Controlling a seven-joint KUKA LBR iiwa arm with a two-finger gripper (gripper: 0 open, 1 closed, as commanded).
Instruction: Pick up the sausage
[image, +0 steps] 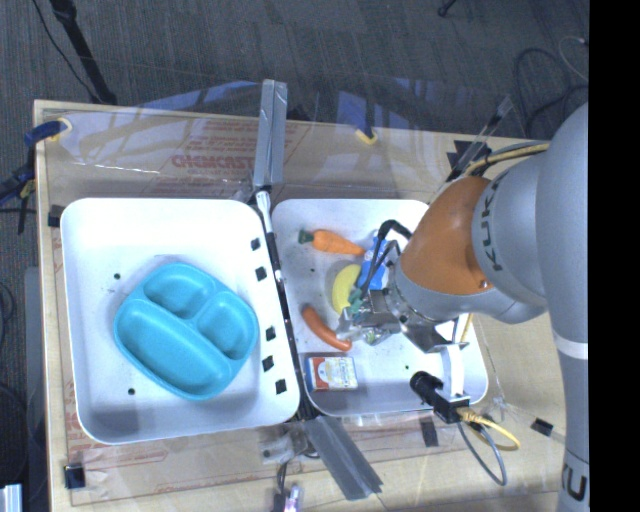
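The sausage (325, 328) is a reddish-orange link lying at a slant in the left part of the right bin (470, 385). My gripper (363, 324) reaches down from the grey arm with the orange band and sits just to the right of the sausage's lower end, close to it or touching it. The arm's wrist hides much of the gripper from above.
A yellow banana-like piece (345, 287) lies just above the gripper, and a carrot (336, 242) lies further back. A small red and white packet (331, 372) rests near the bin's front. The left bin (90, 240) holds a blue divided plate (187, 328).
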